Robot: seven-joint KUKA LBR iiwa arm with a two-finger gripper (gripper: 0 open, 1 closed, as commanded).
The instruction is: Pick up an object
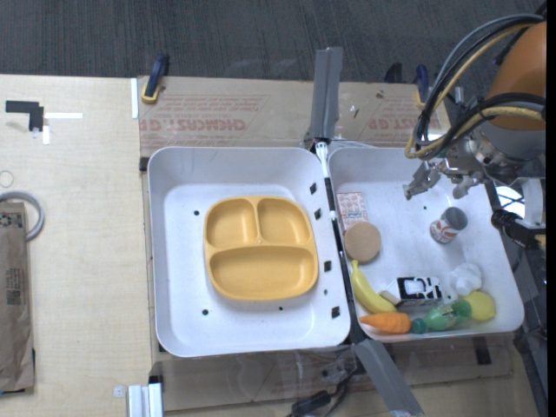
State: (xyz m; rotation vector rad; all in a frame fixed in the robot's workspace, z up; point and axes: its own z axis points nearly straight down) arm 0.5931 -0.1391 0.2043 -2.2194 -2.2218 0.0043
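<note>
- Gripper (432, 179): metal fingers spread apart, nothing between them, above the right bin (508, 259).
- Left bin (165, 259): glossy yellow three-compartment plate (260, 248).
- Right bin's near edge: curved banana (370, 292), smooth orange carrot (385, 322).

The light wooden bench (78, 233) carries two shallow white bins side by side, touching along their inner edges; the left bin (169, 259) and the right bin (508, 272) rest on a sheet of brown cardboard (234, 111); at the bench's left edge lie a brown paper bag (15, 294), a grey ring (33, 215) and a small black bracket (24, 111).
</note>
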